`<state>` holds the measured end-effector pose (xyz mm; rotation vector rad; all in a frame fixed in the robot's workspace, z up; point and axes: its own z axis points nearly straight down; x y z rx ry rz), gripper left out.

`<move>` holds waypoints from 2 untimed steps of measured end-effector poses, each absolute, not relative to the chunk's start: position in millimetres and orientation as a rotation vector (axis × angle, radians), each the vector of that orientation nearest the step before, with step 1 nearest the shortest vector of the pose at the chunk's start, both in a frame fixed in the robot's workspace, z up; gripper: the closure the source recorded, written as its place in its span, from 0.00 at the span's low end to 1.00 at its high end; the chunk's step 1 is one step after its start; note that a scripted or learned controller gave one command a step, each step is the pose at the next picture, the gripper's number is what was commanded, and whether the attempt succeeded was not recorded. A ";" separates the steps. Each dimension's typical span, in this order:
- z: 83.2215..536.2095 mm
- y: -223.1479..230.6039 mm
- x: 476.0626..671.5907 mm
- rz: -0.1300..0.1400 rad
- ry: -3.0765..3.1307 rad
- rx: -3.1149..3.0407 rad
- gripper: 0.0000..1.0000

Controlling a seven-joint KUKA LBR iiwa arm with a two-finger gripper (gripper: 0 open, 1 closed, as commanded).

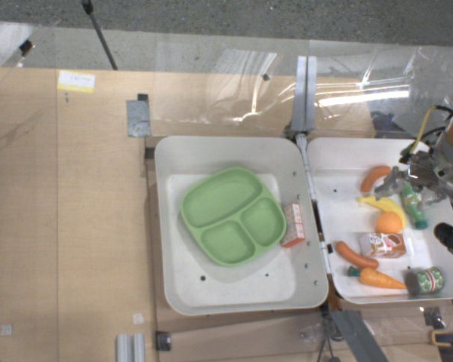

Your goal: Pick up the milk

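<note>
While the gripper (417,178) hovers at the right bin's (340,173) far right, above a green bottle (414,207), its opening cannot be told. The milk (294,225), a small carton, lies in the left bin (234,296) against the green plate's (231,216) right edge; probably light and crushable, best pinched gently across its narrow sides

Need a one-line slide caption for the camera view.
Gripper hovers over right bin; milk carton lies beside green plate in left bin.
</note>
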<state>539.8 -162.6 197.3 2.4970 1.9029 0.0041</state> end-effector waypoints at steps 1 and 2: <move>123.7 -156.1 503.0 0.013 1.654 2.659 0.00; 108.2 -140.9 499.5 0.031 1.857 2.480 0.00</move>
